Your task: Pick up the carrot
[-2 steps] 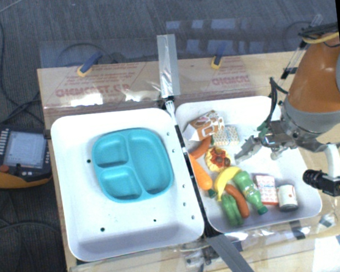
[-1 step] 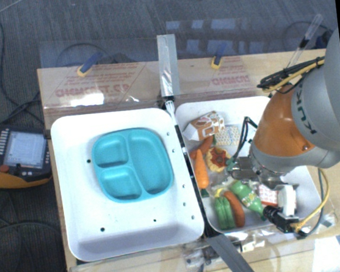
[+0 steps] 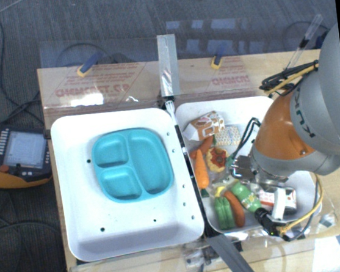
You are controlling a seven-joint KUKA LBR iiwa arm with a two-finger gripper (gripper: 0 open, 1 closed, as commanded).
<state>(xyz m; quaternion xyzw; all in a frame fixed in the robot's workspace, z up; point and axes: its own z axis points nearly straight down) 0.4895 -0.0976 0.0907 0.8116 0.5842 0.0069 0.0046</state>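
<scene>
We look down on a wooden bench (image 3: 58,78) bearing two shallow white bins side by side. The left bin (image 3: 83,229) holds a turquoise divided plate (image 3: 133,163). The right bin (image 3: 306,192) is crowded with toy food, and the grey arm (image 3: 316,120) with its orange band reaches over it from the right.

The carrot (image 3: 201,169) lies close against the right bin's left wall, long axis running roughly up and down the picture. The gripper (image 3: 245,169) hangs over the middle of that bin, to the right of the carrot and apart from it; we cannot tell from here how it is set.

We judge several risks. The carrot sits so near the wall that a descent could strike the rim or pinch against it. Neighbours press in: a reddish piece (image 3: 217,157) just beside it, a small box (image 3: 208,123) above, green pieces (image 3: 242,194) below. A grab could take one of these instead, or nudge the carrot aside. The carrot's tapered, smooth shape could also let it slip out.

Around the bench we see dark carpet (image 3: 82,20) with trailing cables, and a handheld control screen (image 3: 19,157) resting on the floor to the left.
</scene>
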